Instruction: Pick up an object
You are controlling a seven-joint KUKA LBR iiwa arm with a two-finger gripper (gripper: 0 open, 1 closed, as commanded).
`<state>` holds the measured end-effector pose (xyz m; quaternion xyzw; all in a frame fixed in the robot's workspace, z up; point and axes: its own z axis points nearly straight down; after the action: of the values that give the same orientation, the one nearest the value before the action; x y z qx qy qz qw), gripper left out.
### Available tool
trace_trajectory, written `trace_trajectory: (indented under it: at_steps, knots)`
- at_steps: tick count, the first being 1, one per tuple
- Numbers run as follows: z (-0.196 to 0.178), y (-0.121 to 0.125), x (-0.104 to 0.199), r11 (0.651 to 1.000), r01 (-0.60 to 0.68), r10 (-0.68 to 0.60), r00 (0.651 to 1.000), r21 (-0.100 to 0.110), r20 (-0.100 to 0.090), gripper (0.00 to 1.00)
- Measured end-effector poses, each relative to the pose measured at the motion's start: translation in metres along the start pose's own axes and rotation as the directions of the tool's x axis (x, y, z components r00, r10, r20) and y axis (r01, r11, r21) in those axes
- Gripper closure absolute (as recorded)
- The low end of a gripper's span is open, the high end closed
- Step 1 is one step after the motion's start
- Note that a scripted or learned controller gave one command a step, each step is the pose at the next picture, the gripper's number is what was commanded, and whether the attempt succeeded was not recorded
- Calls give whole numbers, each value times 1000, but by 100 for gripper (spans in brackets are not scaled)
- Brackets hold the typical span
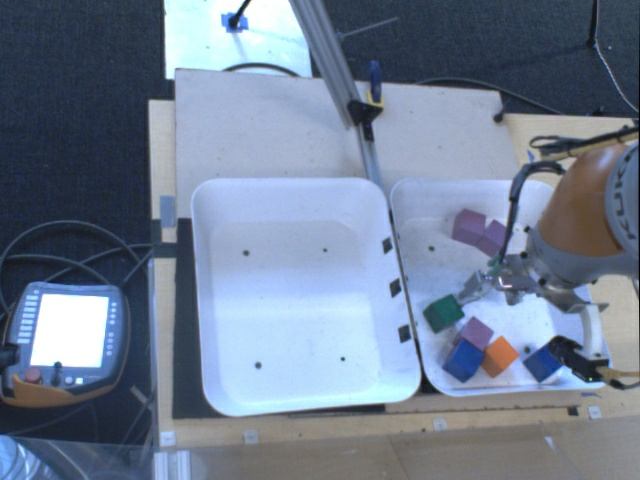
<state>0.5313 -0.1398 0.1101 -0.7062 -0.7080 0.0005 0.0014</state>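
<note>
Left bin [300, 298] lies open (blocks [470, 343] crowd the right).

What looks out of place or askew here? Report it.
Nothing looks spilled or damaged. The blocks lie jumbled at odd angles in the right bin: purple block, green block, orange block. All sit inside its rim.
</note>
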Motion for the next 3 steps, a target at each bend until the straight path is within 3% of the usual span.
trace_trajectory:
  at_steps: [1, 2, 3]
  knots:
    - [21, 1, 0, 1000, 0, 0, 1000, -2, 1, 0]
    - [9, 1, 0, 1000, 2, -2, 1000, -5, 1, 100]
    - [-52, 2, 7, 1000, 3, -3, 1000, -9, 3, 100]
